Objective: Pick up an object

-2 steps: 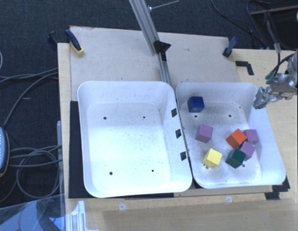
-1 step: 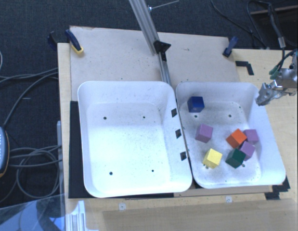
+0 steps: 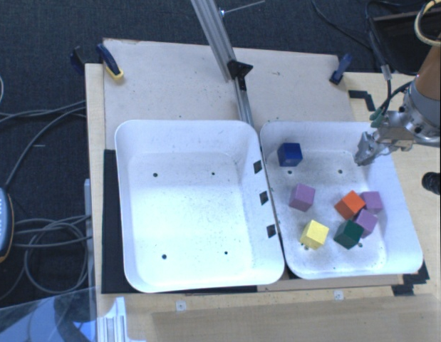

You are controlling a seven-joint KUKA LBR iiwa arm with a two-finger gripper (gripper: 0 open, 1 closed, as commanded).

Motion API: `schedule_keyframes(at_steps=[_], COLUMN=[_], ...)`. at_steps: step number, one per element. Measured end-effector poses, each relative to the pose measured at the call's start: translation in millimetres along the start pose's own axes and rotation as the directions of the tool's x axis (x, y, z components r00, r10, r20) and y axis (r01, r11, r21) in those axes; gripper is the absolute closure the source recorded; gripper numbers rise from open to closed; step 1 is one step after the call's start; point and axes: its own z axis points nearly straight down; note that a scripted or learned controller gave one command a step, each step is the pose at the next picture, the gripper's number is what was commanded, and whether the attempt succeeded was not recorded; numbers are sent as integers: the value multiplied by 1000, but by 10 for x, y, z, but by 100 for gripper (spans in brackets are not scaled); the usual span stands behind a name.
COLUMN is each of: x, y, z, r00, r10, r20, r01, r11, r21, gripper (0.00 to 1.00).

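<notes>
The near edge of the surface (image 3: pixel 227 312) is bare board. Two white bins sit side by side on it.

The left bin (image 3: pixel 135 262) fills the left and centre of the surface. Its floor carries only dark specks and a few small holes.

The right bin (image 3: pixel 405 251) holds the blocks. Nearest the camera are a yellow block (image 3: pixel 315 234) and a green block (image 3: pixel 348 234), a short gap apart. The green block touches a purple block (image 3: pixel 366 221) at its far right corner. Just beyond sits an orange block (image 3: pixel 350 204), touching a second purple block (image 3: pixel 372 201) on its right. A third purple block (image 3: pixel 302 197) stands alone, left of the orange one. A blue block (image 3: pixel 289 154) stands farther back, near the bin's far left corner, well apart from the rest.

The jaws (image 3: pixel 365 152) hang over the far right part of the right bin, beyond the orange and purple group and to the right of the blue block. Whether they are apart or closed cannot be told. No block is seen between them. The arm (image 3: pixel 425 102) enters from the right.

A metal pole (image 3: pixel 216 30) rises at a slant from between the bins. Blue clamps (image 3: pixel 110 61) grip the far corners of the board. Cables lie on dark carpet (image 3: pixel 49 20) beyond.
</notes>
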Motion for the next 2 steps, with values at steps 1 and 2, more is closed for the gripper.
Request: schedule_keyframes(at_steps=[1, 2], x=[484, 1075], y=[-43, -165], z=[106, 206], r00=[1000, 1000], r10=[-2, -2], r20=[-1, -2], r01=[2, 2], r11=[1000, 1000], r21=[0, 1], gripper=[100, 100])
